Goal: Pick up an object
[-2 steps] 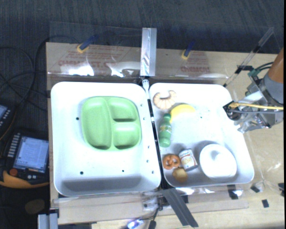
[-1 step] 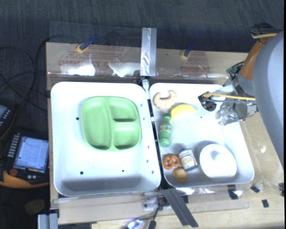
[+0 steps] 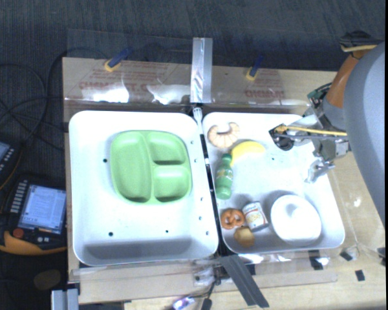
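the tool [image 3: 319, 165] is seen at about 3 o'clock in the right bin [image 3: 281, 176], over bare white floor near the rim. whether it is wide or narrow cannot be told from this slant, and no object is seen in its grasp.

no single object is named by the task, so a choice has to be judged. the nearest candidates are the yellow fruit [image 3: 246, 150] at 10 o'clock and the white bowl [image 3: 295, 217] at 5 o'clock.

the yellow fruit is judged to be a light, hollow plastic toy, stiff but smooth and curved, so it may be squeezed out sideways. it is best taken across its narrow middle. it lies just beside the cap of the green bottle [image 3: 224, 176], which is laid along the 9 o'clock wall, so little room is left on that side.

the white bowl is judged light and rigid but too broad to be spanned, so only its rim could be pinched.

the small can [image 3: 254, 216], at 7 o'clock, lies just beside the pretzel [image 3: 231, 218]. it is judged stiff and easily held across its round body, though crowded.

the green tray [image 3: 150, 165] in the left bin [image 3: 90, 225] is well apart and is judged too flat for an easy hold.
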`<state>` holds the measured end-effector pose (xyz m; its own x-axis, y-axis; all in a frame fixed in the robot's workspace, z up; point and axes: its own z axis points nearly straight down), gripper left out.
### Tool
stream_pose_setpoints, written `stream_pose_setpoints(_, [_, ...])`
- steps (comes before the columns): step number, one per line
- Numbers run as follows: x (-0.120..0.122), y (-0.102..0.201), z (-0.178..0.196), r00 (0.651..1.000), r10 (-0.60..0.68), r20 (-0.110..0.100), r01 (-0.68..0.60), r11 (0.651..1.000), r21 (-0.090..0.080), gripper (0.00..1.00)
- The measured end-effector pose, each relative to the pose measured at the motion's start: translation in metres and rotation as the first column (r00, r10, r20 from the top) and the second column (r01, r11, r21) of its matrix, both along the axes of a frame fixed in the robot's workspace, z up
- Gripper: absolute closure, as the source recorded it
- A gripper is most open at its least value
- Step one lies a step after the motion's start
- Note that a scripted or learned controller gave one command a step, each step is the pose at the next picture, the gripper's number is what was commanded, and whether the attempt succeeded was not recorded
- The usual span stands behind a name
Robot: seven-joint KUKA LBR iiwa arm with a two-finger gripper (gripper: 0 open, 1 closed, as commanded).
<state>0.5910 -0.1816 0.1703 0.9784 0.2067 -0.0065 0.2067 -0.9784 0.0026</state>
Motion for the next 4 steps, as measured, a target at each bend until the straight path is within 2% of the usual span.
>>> stream_pose_setpoints(1, [0.013,-0.015,-0.05,1.0,-0.006,-0.001,0.006,1.0,-0.001,0.0])
stream_pose_setpoints(2, [0.024,0.052,-0.063,0.997,0.08,-0.001,-0.08,0.997,0.003,0.0])
stream_pose_setpoints(3, [0.058,0.055,-0.076,0.998,0.059,-0.012,-0.059,0.998,0.004,0.0])
stream_pose_setpoints(4, [0.011,0.084,-0.081,1.0,-0.004,0.011,0.004,1.0,-0.002,0.0])
